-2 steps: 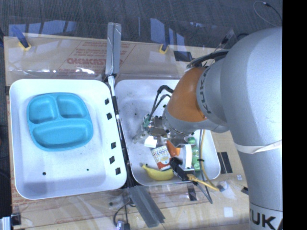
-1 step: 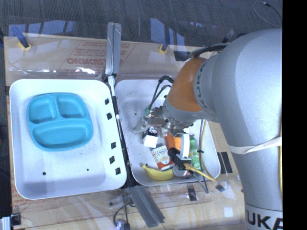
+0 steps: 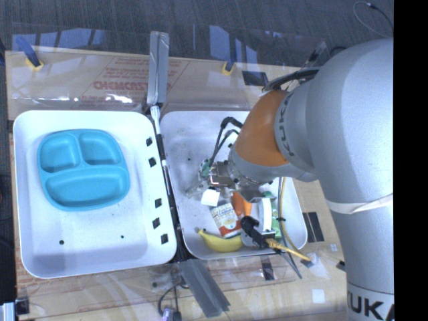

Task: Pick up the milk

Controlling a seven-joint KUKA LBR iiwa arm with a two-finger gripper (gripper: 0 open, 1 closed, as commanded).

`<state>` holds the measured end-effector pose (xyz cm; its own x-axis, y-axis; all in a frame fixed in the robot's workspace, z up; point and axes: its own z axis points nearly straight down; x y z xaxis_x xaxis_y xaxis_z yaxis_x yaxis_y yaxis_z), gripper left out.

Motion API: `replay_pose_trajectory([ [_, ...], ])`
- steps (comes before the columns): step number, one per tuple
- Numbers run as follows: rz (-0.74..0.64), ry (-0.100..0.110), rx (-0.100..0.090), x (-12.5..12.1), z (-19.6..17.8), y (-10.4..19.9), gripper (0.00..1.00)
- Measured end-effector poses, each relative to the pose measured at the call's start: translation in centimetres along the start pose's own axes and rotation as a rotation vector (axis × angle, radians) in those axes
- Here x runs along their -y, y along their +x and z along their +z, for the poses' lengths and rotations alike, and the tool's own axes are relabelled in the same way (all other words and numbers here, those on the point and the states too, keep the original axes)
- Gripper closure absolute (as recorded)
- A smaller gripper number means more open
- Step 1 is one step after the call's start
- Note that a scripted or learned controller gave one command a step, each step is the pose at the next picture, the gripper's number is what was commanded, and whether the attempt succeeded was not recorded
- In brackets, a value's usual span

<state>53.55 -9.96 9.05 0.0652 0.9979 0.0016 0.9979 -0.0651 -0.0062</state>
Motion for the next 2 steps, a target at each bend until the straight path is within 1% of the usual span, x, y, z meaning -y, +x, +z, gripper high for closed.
replay_pose_trajectory([
  [1,-0.004,0.002,0.000,0.0,-0.9,0.0,1.00],
  [2,-0.039,-0.002,0.001,-3.3,-10.1,9.6,1.00],
])
